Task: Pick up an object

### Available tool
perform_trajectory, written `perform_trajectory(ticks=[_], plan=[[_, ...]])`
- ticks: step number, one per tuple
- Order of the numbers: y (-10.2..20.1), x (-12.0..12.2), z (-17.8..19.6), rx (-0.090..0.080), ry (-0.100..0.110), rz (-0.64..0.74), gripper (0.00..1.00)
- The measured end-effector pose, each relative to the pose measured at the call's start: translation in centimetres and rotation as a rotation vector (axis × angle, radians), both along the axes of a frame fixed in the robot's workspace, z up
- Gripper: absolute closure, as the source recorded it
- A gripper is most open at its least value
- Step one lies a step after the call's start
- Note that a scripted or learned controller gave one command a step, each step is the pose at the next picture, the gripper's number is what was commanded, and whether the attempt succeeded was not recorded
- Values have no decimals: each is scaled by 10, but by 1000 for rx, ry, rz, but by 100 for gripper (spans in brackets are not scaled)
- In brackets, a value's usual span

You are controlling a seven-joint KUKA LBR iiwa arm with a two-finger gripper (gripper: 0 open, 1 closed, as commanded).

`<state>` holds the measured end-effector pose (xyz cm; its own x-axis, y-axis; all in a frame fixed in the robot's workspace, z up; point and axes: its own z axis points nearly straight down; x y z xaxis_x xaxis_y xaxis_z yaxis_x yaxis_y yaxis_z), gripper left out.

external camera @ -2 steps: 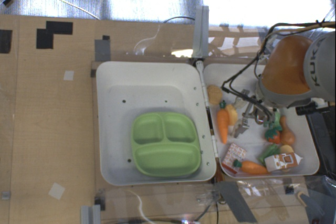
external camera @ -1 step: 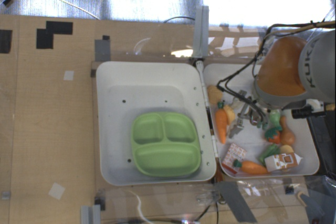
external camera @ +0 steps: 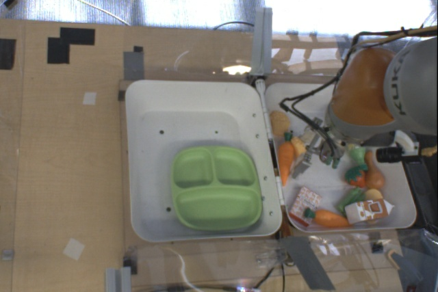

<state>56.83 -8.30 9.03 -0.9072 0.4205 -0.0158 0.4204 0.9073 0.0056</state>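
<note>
The right bin (external camera: 408, 215) holds several toy foods. An orange carrot (external camera: 285, 159) lies along its left wall, below a tan bread roll (external camera: 279, 121). At the front lie a small red-and-white carton (external camera: 305, 200), a second carrot (external camera: 329, 218) and a white milk carton (external camera: 369, 210). A red and green vegetable (external camera: 355, 175) sits to the right. My gripper (external camera: 319, 158) hangs low over the bin's middle, just right of the first carrot. It is open, with bare bin floor between its fingers.
The left bin (external camera: 147, 113) holds a green divided plate (external camera: 215, 187) toward its front. A grey post (external camera: 262, 41) rises at the back between the bins. The arm's orange band (external camera: 363, 89) covers the right bin's back right.
</note>
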Motion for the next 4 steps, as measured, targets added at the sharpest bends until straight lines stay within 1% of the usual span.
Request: perform_trajectory(ticks=[1,2,3,4], plan=[[-3,44,-1,1,2,32,0],[-2,48,15,-2,-14,39,100],[85,56,139,3,-5,95,100],[84,93,171,0,2,140,100]])
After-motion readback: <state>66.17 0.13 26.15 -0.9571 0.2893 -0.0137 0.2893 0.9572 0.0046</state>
